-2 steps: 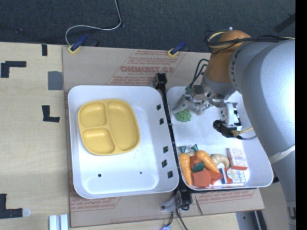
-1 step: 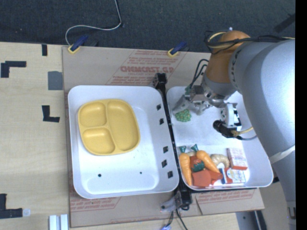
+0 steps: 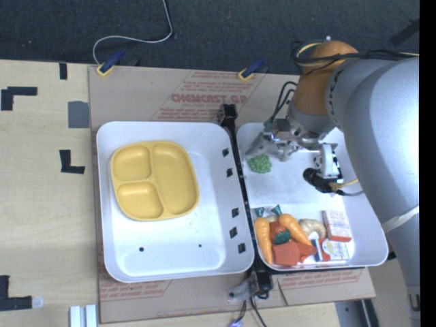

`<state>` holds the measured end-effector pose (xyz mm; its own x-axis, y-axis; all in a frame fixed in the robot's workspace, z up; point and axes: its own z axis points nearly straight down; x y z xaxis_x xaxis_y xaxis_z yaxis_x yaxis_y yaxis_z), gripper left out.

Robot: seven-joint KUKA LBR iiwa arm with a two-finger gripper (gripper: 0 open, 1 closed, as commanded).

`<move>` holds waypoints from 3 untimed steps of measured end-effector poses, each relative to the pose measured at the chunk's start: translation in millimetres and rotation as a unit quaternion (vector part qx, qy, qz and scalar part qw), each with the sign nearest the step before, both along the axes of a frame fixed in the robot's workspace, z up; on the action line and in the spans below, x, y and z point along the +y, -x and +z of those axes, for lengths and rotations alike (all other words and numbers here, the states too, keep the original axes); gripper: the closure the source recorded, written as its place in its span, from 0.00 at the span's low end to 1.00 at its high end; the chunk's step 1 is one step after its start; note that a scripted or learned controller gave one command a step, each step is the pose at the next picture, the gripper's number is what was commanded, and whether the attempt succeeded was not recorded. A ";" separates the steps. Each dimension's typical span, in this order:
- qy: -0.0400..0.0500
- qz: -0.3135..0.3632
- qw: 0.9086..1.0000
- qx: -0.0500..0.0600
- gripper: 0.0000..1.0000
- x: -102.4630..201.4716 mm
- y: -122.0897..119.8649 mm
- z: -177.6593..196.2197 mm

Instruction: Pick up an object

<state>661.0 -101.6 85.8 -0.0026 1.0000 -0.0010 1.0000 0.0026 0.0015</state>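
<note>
My gripper (image 3: 267,152) hangs over the far left part of the right bin (image 3: 364,213), and its two fingers look spread apart. A small green clump (image 3: 259,163), like a bunch of peas, lies on the bin floor just below and between the fingertips. Nothing is held between them. At the bin's near end lies a pile: two orange carrots (image 3: 263,239) (image 3: 294,229), a red block (image 3: 287,253), a pale beige piece (image 3: 311,226) and a red-and-white carton (image 3: 336,225).
The left bin (image 3: 109,251) holds a yellow divided plate (image 3: 154,180). A black divider (image 3: 236,182) runs between the bins. The grey arm (image 3: 381,135) covers the right bin's far right side. A small black and white part (image 3: 327,169) sticks out near the wrist.
</note>
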 end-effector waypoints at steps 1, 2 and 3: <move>0.000 0.000 1.000 0.000 0.00 0.1 -2.1 -0.1; 0.001 -0.001 1.000 -0.001 0.00 1.2 9.9 0.2; 0.000 0.000 1.000 0.000 0.00 -4.5 3.5 0.2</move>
<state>657.5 -106.1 86.1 -0.0018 1.0000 -0.0005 1.0000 0.0018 0.0021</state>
